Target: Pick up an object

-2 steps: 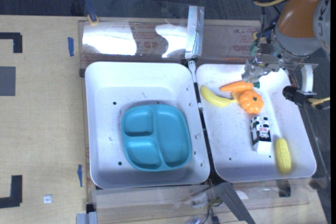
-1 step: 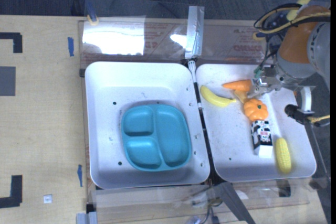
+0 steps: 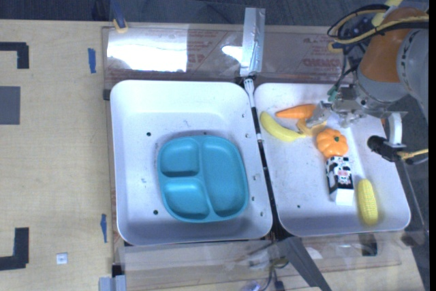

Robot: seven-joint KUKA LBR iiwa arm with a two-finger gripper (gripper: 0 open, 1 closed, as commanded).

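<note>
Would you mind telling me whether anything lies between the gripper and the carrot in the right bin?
Nothing visible does. The gripper is low at the carrot, at its right end. The banana lies just below the carrot and the small pumpkin sits below the gripper, both close beside the approach, not across it.

Grey arm (image 3: pixel 415 71) w/ orange band, yellow & black cables looped at 12 o'clock, silvery metal gripper (image 3: pixel 338 109).

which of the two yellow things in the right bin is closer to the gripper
The banana. It lies at the bin's upper left beside the carrot, near the gripper. The corn cob sits far down by the lower right corner.
</note>
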